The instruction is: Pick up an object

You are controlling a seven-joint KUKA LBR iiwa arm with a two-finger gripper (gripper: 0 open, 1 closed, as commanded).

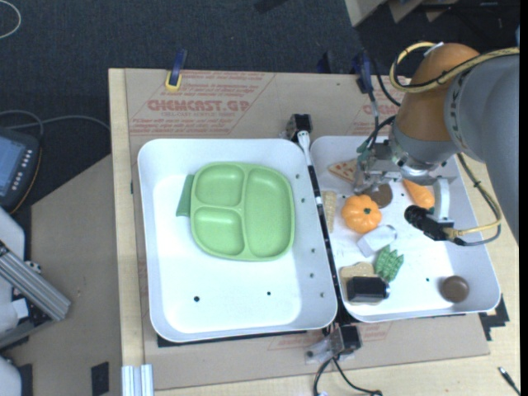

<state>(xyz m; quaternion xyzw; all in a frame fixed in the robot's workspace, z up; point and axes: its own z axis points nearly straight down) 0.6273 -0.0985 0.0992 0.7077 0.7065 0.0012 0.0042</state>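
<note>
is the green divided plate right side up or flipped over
Right side up: the green divided plate lies flat in the left bin, its three compartments facing up.

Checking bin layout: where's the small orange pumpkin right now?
In the camera view the pumpkin sits in the right bin, near its left wall, just below the gripper and above a green toy.

Right bin is pretty cramped: the arm hangs over its upper part, with a little pumpkin, a green leafy piece and a black block bunched along the left wall. A brown ball sits alone near the lower right corner, with bare floor around it. In the left bin, the green divided plate takes the middle, leaving open floor below it.
</note>
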